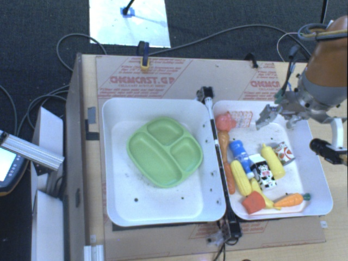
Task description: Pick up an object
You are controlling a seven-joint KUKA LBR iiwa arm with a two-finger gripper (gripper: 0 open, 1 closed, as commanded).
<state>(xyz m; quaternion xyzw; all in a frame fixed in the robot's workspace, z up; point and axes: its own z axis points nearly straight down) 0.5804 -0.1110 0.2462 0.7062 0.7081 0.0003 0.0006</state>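
My gripper (pixel 280 118) hovers over the far right part of the right bin (pixel 321 192), open, with nothing between its fingers. Below and left of it lie several toy foods: a pink piece (pixel 224 122), a blue bottle (pixel 239 152), a yellow corn cob (pixel 240 177), a second yellow cob (pixel 272 161), a black-and-white box (pixel 264 176) and a small red-and-white can (pixel 284 153). Near the front edge sit a red block (pixel 253 203) and an orange carrot (pixel 289 200). A long orange stick (pixel 225 162) lies along the divider.
A green divided plate (pixel 165 152) rests in the left bin (pixel 122 205). The bins stand on a cardboard sheet (pixel 141 80). Cables run across the dark floor behind the bench.
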